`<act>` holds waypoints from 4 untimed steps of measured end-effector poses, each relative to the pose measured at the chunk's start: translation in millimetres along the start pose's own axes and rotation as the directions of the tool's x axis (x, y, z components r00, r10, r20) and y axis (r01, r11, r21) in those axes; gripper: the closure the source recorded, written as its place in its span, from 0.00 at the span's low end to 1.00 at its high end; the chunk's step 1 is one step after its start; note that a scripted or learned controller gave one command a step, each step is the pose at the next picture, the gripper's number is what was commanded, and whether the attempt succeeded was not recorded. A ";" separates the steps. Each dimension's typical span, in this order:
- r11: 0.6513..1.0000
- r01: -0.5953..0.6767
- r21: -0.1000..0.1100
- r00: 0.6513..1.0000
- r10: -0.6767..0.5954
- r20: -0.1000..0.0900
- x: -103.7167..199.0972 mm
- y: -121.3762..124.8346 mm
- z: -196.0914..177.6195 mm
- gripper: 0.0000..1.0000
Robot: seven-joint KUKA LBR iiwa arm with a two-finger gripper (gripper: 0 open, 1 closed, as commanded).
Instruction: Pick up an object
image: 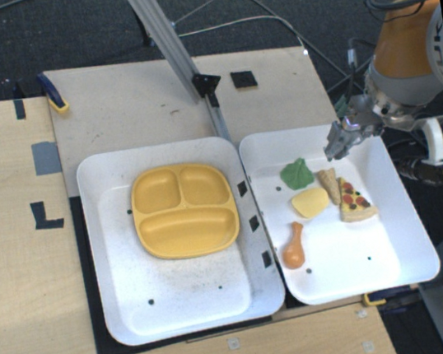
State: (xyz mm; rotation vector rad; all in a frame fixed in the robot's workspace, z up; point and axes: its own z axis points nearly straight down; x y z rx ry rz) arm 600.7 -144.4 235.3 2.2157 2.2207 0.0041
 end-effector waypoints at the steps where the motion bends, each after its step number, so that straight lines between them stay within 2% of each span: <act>1: 1.000 0.000 0.000 1.000 0.000 0.000 0.3 1.4 -49.1 1.00; 4: 1.000 0.003 0.008 1.000 -0.003 -0.002 142.2 11.2 -28.0 1.00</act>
